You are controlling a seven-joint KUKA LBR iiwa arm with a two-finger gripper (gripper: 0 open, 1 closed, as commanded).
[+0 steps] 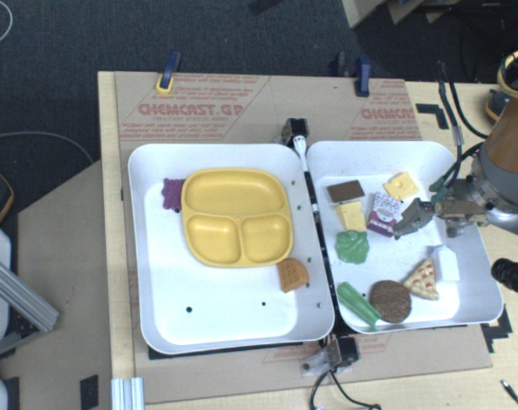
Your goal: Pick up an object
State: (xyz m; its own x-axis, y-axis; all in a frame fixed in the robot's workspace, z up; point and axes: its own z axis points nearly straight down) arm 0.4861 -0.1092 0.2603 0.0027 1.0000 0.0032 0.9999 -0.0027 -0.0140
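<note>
Jaws: gripper (410, 221) is lowered over the right bin (472, 310), state cannot be told
Likely target: purple packet (383, 213), just beside it

on my feed both bins are plain white, the left bin (156, 314) and the right bin (476, 301). the divided plate (237, 216) is mustard yellow, with a purple piece (172, 194) at its edge and an orange-brown chunk (293, 274) below it. i see a dark brown disc (390, 301), a green lump (352, 247), a pale yellow cheese wedge (401, 185) and a brown-topped bar (346, 192). the desk (122, 126) is tan with red lettering.
</note>
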